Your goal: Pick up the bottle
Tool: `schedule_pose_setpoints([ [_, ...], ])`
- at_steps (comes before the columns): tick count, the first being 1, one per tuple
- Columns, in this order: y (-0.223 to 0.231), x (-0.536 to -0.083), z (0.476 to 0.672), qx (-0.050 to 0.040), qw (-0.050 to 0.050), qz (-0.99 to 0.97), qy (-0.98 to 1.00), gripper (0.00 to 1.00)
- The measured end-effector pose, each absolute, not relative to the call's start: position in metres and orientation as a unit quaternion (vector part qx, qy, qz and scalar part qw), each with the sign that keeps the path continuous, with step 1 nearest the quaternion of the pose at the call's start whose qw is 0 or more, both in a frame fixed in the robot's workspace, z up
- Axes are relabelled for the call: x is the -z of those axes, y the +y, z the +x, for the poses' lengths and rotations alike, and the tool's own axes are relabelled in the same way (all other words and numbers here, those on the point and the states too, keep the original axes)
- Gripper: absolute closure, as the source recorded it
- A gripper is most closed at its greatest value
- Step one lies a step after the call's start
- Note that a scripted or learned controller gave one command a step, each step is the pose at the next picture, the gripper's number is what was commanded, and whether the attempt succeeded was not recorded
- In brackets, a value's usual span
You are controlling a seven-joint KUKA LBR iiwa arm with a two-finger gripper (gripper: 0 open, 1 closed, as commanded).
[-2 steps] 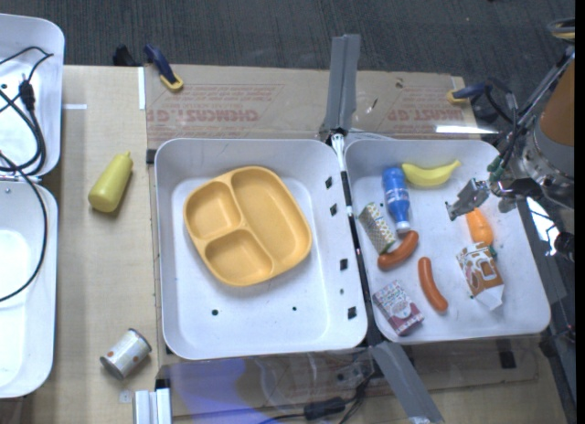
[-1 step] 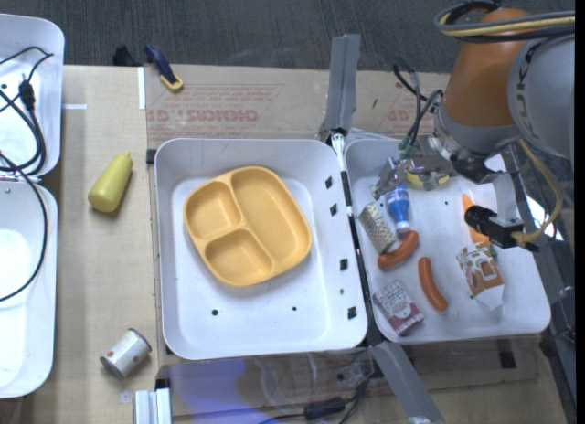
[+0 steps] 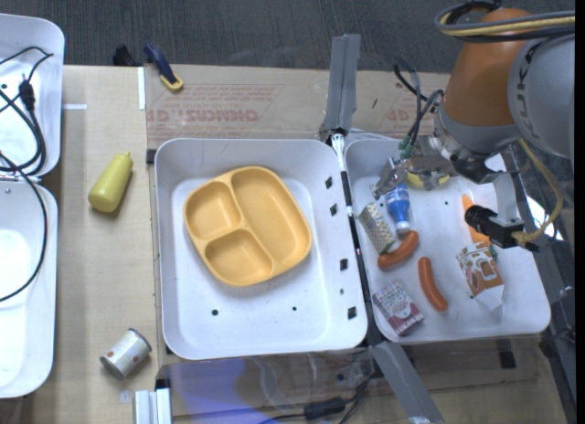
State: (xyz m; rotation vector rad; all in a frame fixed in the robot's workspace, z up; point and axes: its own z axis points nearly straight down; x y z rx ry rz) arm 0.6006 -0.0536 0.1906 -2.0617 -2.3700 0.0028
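A small bottle with a blue label and a white cap lies in the right bin, near its upper left corner. My gripper hangs just above the bottle's upper end, at the end of the grey and orange arm that comes in from the right. Whether it touches the bottle is unclear from this angle.
Beside the bottle lie a silver packet, two sausages, a dark red carton and a snack bag. The left bin holds a yellow divided plate. A yellow squeeze bottle and a can lie on the bench at left.
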Motion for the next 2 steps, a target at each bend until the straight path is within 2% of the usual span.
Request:
schedule_pose_setpoints([
  [1,0.005,-0.191,0.608,-0.0017,0.000,-0.777,-0.630,0.00],
  [2,-0.065,-0.191,0.615,-0.0016,0.000,-0.773,-0.634,0.00],
])
